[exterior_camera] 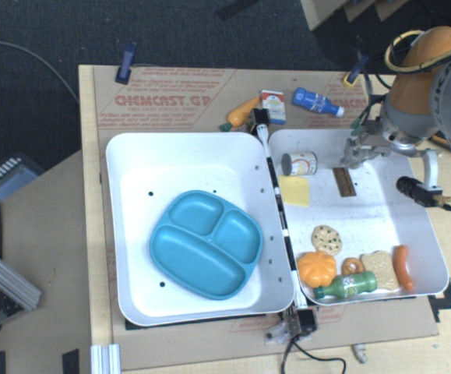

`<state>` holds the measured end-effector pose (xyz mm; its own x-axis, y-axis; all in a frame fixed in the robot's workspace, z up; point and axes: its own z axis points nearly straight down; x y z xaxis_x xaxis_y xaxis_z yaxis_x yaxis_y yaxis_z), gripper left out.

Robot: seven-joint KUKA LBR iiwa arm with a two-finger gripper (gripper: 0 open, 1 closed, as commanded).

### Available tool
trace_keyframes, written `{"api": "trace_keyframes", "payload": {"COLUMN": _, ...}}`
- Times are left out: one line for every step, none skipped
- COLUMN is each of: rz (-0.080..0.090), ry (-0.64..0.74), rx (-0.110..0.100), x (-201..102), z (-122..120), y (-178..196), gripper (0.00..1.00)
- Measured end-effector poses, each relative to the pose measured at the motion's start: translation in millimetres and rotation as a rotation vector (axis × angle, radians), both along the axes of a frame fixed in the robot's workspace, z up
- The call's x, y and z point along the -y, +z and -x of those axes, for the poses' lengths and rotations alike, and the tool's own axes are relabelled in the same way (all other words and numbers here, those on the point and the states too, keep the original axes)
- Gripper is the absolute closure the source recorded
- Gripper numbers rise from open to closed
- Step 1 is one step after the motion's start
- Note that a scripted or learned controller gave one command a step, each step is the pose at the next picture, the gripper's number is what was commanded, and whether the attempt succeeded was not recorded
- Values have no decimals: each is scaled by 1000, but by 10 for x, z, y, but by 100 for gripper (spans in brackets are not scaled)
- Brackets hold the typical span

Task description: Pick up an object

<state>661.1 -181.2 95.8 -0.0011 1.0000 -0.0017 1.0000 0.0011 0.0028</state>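
Hand (355,153), grip state unclear, above brown block (344,182) near can (300,164).

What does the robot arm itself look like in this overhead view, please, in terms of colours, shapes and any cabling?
The grey KUKA arm has rounded, bulbous segments, with a broad orange band curving over the joint above the wrist. Below this sits a paler grey collar, then a small metallic end effector of boxy silver parts. A thin yellow cable loops beside the orange band, and a black connector piece sticks out beneath the arm.

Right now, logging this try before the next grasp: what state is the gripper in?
Gripper: cannot be told; it hangs over the far end of the right bin, nothing seen between it.
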Motion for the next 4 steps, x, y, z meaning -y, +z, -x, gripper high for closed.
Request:
{"api": "trace_keyframes", "payload": {"rz": 0, "ry": 0, "rx": -1, "x": 0, "z": 2, "y": -3, "gripper": 0}}
{"api": "trace_keyframes", "payload": {"rz": -3, "ry": -1, "rx": -4, "x": -221, "z": 289, "y": -114, "gripper": 0}}
{"api": "trace_keyframes", "payload": {"rz": 1, "ry": -2, "rx": -1, "x": 243, "z": 105, "y": -106, "gripper": 0}}
{"api": "trace_keyframes", "payload": {"rz": 1, "ry": -1, "rx": 3, "x": 236, "z": 94, "y": 2, "gripper": 100}}
